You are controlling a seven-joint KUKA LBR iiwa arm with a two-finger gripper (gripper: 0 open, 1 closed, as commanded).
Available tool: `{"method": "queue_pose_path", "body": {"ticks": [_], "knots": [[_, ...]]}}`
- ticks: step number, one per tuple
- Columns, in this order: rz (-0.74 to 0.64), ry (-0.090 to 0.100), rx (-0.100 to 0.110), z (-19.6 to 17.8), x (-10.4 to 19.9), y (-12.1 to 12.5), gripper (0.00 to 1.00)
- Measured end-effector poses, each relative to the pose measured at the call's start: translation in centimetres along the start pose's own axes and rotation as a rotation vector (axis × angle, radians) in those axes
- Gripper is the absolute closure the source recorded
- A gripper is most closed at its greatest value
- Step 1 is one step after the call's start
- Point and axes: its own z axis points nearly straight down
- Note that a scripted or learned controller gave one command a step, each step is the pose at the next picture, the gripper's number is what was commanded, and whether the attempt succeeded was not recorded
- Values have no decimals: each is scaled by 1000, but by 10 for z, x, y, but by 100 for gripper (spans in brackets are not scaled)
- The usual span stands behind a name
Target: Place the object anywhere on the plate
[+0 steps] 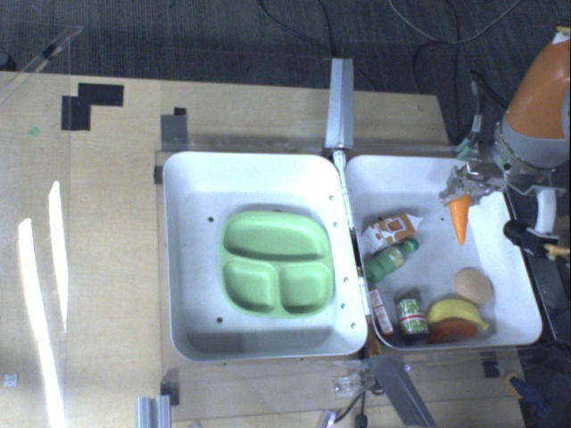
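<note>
From above, my fingers (pixel 466 188) grip the top of an orange carrot (pixel 459 219), which hangs point-down over the right bin (pixel 428 169). The green plate (pixel 277 263) lies in the left bin (pixel 192 239), well apart. Below the carrot sit a green bottle (pixel 390 260), banana (pixel 457 311) and small can (pixel 410 315).

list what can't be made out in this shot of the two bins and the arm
- Pincer: its fingers blur into the carrot top, so an actual hold on it cannot be confirmed in the camera view.
- Arm: cut off by the right edge of the view.
- Small can and the packet: labels too small to read.
- Red item: mostly hidden under the banana, kind unclear.
</note>
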Motion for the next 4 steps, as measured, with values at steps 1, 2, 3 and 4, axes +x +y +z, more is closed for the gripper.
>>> {"method": "queue_pose_path", "body": {"ticks": [1, 2, 3, 4], "knots": [[-407, 2, 0, -12, 64, -27, 100], [-486, 2, 0, -23, 131, -48, 100], [-705, 3, 1, 14, 209, -48, 100], [-702, 3, 1, 14, 224, -66, 100]]}}
